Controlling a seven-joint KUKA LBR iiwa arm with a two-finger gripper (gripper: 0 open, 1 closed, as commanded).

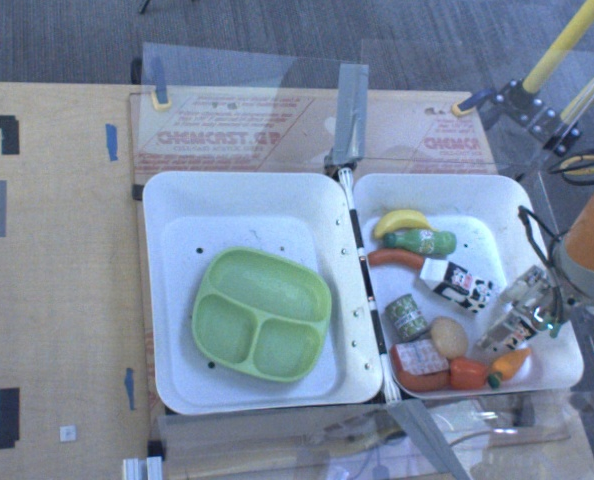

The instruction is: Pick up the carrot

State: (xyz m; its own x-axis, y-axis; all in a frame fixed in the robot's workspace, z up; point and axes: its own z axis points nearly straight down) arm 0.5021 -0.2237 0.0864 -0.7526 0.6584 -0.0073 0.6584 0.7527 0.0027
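Two white bins are sitting side by side; at five o'clock in the right bin [567, 368], the gripper [512, 336] is hanging over the carrot [511, 364], light, stiff, slippery, best pinched mid-body; finger opening I cannot tell.

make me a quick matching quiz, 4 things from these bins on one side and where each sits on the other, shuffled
Things:
1. green plate
2. banana
3. carrot
4. milk carton

Places:
A. near front right corner of right bin, by the gripper
B. in the left bin
C. back of right bin
D. middle of right bin

Pairs: 1-B, 2-C, 3-A, 4-D
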